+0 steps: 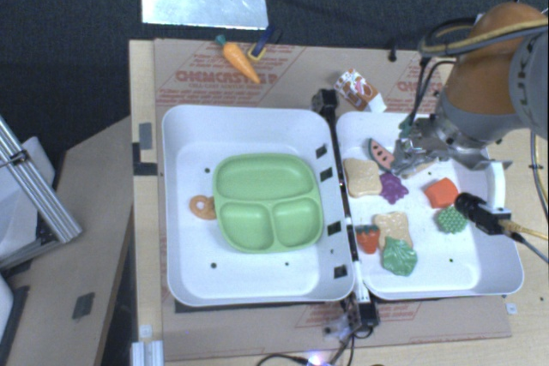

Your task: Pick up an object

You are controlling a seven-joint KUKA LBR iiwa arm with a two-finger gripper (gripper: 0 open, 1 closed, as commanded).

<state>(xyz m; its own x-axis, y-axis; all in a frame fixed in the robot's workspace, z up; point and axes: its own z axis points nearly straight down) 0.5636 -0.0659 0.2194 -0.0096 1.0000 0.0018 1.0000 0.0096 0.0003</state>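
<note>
The left bin [184, 270], nearest the camera, holds a green divided plate [266, 201] with a small pretzel [202, 207] just beside it. The right bin [497, 270] carries toy foods: two toast pieces, purple grapes [394, 187], a watermelon slice [380, 153], and an orange block [441, 192]. The fingers [408, 157] hang low beside the watermelon slice; their spread cannot be told.

i'm looking at a robot lab bench: a cardboard sheet [283, 64] taped over the table carries two white bins [249, 129], one filled with toy food [399, 255], with loose cables [455, 34], an aluminium frame [34, 193] at left and dark carpet behind.
</note>
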